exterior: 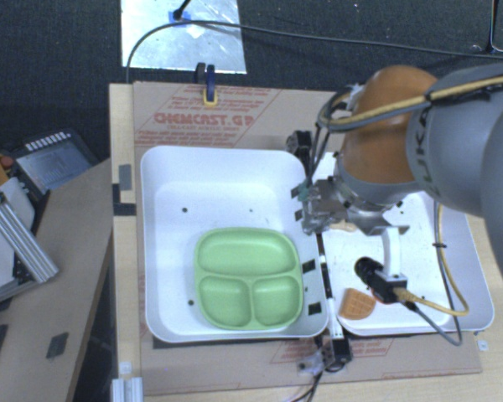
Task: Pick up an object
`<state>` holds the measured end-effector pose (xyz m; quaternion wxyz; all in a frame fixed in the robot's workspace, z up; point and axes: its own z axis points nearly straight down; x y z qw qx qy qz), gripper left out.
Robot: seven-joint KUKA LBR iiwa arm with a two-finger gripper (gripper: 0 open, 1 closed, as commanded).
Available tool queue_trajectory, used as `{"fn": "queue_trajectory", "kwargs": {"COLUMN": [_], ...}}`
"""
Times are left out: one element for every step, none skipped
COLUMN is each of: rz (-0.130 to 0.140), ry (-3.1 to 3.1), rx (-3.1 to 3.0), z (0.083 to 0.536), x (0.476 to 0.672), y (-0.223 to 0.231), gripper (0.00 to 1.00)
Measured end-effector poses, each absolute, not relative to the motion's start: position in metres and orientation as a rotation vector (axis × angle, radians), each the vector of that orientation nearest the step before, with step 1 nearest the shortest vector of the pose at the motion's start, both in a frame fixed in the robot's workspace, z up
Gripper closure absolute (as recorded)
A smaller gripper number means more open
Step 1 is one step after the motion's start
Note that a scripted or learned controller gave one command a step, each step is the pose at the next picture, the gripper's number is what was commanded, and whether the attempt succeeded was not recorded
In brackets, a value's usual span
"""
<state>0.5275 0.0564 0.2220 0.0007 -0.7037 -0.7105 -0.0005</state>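
A light green divided plate [247,276] lies flat in the front half of the left white bin [176,182]. A small orange waffle-like piece [357,305] rests at the front left corner of the right bin [469,300]. My gripper [317,206] hangs over the wall between the two bins, just right of the plate's far corner and above the orange piece. The grey arm with its orange band [386,132] covers much of the right bin.
The bins stand on a cardboard sheet [205,115] on the bench. A shiny metal plate [180,19] lies at the back. A side table with a metal rail [17,233] and a dark device [50,162] sits to the left.
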Motion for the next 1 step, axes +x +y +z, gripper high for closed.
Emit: {"fn": "queue_trajectory", "kwargs": {"rz": [-0.003], "ry": [-2.231], "rx": [-2.212], "z": [0.2283], "x": [0.5199], "y": [0.1107], "gripper": [1.0]}}
